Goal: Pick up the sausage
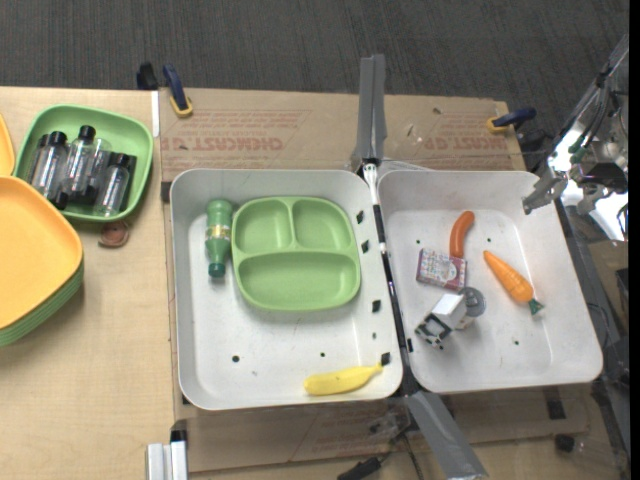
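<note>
The sausage (pixel 460 233) is a short, curved orange-red piece lying in the upper middle of the right bin (pixel 560 358). Its lower end rests next to a pink-and-white packet (pixel 441 268). My gripper (pixel 548 192) hangs at the bin's upper right rim, well to the right of the sausage and apart from it. Nothing is visibly held in it.
An orange carrot (pixel 508 276) lies just right of the sausage, and a grey-and-white toy (pixel 450 314) sits below the packet. The left bin (pixel 190 368) holds a green divided plate (pixel 296 252), a green bottle (pixel 217 236) and a banana (pixel 342 379). Orange plates and a green tray of bottles stand at the far left.
</note>
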Action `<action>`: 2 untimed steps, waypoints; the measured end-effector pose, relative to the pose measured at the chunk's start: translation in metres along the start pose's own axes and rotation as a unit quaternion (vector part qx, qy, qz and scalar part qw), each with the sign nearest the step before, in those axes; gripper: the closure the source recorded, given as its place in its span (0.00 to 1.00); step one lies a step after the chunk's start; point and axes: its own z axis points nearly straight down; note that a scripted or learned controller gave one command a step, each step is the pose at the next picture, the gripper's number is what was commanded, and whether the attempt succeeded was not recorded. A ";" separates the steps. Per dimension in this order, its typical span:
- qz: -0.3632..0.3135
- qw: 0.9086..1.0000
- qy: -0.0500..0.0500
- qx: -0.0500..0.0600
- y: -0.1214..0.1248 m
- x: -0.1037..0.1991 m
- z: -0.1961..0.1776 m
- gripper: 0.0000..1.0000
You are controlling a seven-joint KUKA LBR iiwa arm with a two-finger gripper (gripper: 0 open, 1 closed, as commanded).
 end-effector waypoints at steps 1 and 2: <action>-0.008 1.000 0.000 0.001 0.000 0.065 0.056 0.00; -0.074 0.997 0.000 0.000 0.039 0.065 0.142 0.00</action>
